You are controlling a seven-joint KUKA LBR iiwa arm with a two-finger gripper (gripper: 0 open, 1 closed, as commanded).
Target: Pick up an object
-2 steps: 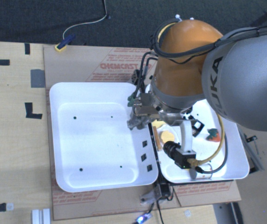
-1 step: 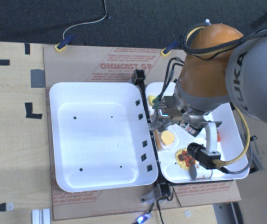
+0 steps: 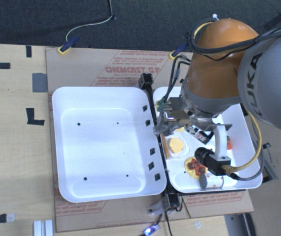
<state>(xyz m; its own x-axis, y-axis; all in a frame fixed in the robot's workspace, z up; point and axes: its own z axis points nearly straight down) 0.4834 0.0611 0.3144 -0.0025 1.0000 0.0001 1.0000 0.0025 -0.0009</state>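
In the camera view, two shallow white bins are seen side by side on a brown cardboard sheet (image 3: 126, 70) laid over the bench. The left bin (image 3: 67, 132) is seen whole from above, with a few small dark marks on its floor. The right bin (image 3: 251, 178) is largely covered by the arm (image 3: 219, 68), whose orange band is turned toward the camera as it reaches in from the right. The gripper (image 3: 167, 127) is lowered at the left side of the right bin, close to the divide between the two bins. Whether the jaws are open or closed cannot be told, since they are hidden under the wrist hardware.

Several small objects are seen in the right bin. A yellow round object (image 3: 176, 145) lies just near of the gripper. Further toward the near edge, a red and yellow object (image 3: 194, 167) is found, beside a grey piece (image 3: 203, 182). A small red item (image 3: 228, 143) lies to the right, near a white upright part. Nothing can be seen gripped.
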